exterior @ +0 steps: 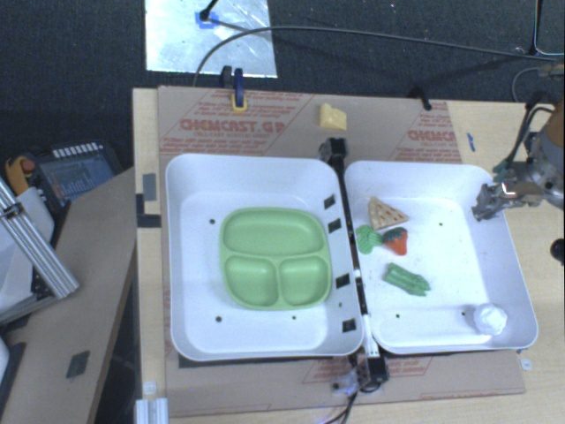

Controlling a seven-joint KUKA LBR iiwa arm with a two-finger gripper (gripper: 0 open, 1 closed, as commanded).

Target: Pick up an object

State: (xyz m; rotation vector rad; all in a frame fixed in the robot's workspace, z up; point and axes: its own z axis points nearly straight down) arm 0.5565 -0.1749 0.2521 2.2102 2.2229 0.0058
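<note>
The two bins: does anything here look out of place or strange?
One thing: a yellow block lies on the cardboard sheet behind the bins, outside both. The other small items, such as the green pod, lie inside the right bin. The green tray sits flat in the left bin.

— Where is there room for me to come down?

— I hang at the right rim of the right-hand shallow white bin (441,341). Its middle floor lies bare below me, so that way is open.

— And what stands in the way?

— A tan triangular wedge (386,212), a red-and-green toy vegetable (385,238) and a green pod-shaped piece (406,279) crowd the bin's left side, near the black hinge strip (349,237) between the bins. A small clear-white lump (488,318) sits in the near right corner.

— The other bin?

— The left-hand shallow white bin (190,237) has a pale green three-compartment plastic tray (272,258) taking its middle; bare floor rings it.
</note>
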